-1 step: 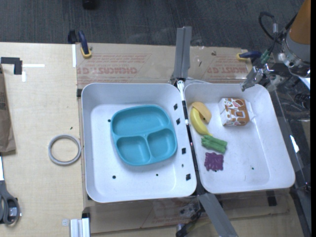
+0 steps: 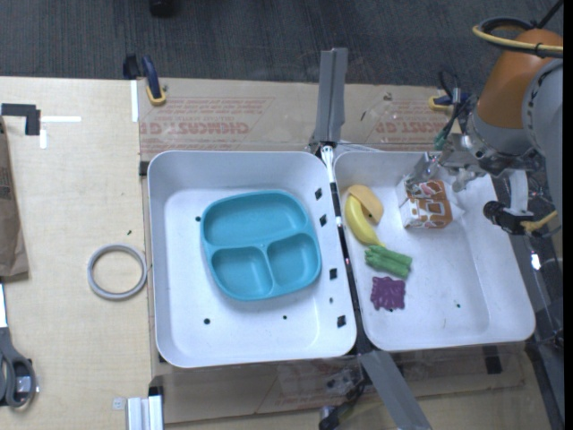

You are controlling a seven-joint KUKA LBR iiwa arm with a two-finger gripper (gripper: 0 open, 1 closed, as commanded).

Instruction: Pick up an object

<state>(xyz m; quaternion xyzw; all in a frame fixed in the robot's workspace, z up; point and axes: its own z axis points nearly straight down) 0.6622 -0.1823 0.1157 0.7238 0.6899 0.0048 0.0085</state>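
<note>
While scanning from the far left: noted grey ring (image 2: 116, 270) on bare bench, scissors (image 2: 14, 379) at lower corner, both well apart from bins. Irrelevant to pick.

Next, left bin (image 2: 170, 312), holding blue divided tray (image 2: 260, 245), lying flat, roughly centred. Far from arm.

Then right bin (image 2: 474, 316). Along its left side, top to bottom: yellow banana (image 2: 363, 215), long axis running up-down in view with slight slant; green pods (image 2: 389, 259) just below banana tip, lying crosswise; purple grape bunch (image 2: 388, 293) just below those. All three near each other, well apart from gripper.

Further right, upper part of same bin: small orange-and-white carton (image 2: 427, 206), tilted, standing on end or leaning, hard to say which. Nearest thing to arm by far.

Gripper (image 2: 440, 170) directly above carton, slightly up-right of it in view, touching or nearly so. Spread or pressed together: cannot tell, too cluttered and small. Whether carton actually pinched: cannot tell either.

Judgement: carton as likely target, sitting straight under gripper toward view's lower left; short vertical move needed, no sideways travel. Risk: tilted carton slipping or tipping on closing.
</note>
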